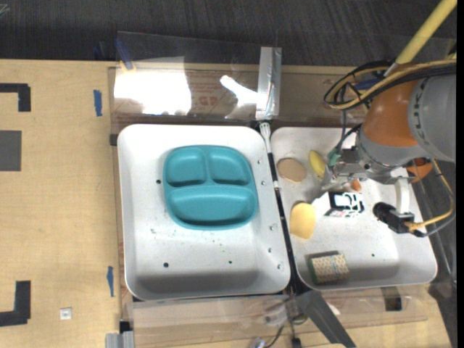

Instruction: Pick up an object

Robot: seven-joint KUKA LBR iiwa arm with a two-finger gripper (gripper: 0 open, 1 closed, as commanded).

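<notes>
Item: gripper (345,171), low in right bin (417,263); whether open or closed, cannot tell. Yellow piece (317,164) just left, tan disc (292,170) beyond, yellow lump (303,220) below-left. Risk: crowded objects get nudged aside, nothing caught.

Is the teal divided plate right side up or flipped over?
Right side up: the teal divided plate shows its three hollow compartments facing the camera, in the left bin.

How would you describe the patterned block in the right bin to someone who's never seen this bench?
Start at the right-hand shallow white bin. Look along its near edge, below the rounded yellow lump. There lies a small rectangular block with a speckled top, the only flat, boxy, patterned item; its neighbours are rounded and plain-coloured.
</notes>
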